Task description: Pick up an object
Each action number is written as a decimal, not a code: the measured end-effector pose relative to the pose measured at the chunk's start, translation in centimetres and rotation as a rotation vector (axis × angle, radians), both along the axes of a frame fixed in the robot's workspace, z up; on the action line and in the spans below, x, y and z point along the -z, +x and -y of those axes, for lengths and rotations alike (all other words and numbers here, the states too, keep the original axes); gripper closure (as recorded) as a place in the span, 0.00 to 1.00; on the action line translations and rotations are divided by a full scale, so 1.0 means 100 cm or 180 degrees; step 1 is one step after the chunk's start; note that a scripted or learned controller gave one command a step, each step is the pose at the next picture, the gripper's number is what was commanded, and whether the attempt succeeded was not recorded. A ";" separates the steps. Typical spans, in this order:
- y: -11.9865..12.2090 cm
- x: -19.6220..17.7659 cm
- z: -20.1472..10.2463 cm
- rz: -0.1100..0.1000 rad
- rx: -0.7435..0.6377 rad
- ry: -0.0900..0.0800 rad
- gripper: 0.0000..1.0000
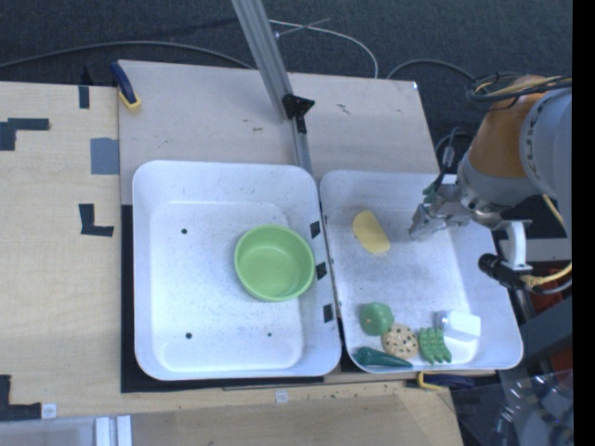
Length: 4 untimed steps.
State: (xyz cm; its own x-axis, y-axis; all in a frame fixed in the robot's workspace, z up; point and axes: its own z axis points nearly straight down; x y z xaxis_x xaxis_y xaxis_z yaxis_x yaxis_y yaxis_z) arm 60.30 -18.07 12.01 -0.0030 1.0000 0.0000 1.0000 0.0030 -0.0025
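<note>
My gripper (420,227) hangs low over the upper part of the right bin (483,277), reaching in from the right under the grey and orange arm. A yellow oblong object (371,231) lies just left of it, about a finger's length away and not touched. Along the near edge of the same bin lie a green round object (376,318), a speckled tan ball (400,340), a dark teal piece (381,357), a green ridged toy (433,345) and a white block (461,324). A green bowl (273,262) sits in the left bin (177,277).
A slanted metal pole (270,54) crosses the bench above the bins and ends at a black clamp near their shared rim. Cables trail over the dark floor at the top. Black clips sit on the divider between the bins.
</note>
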 end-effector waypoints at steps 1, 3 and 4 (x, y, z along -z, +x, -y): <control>-0.002 -0.043 -0.003 0.0017 0.0004 -0.0002 1.00; 0.004 -0.126 0.006 0.0014 0.0004 -0.0002 1.00; -0.016 -0.132 -0.042 0.0004 -0.0007 0.0005 1.00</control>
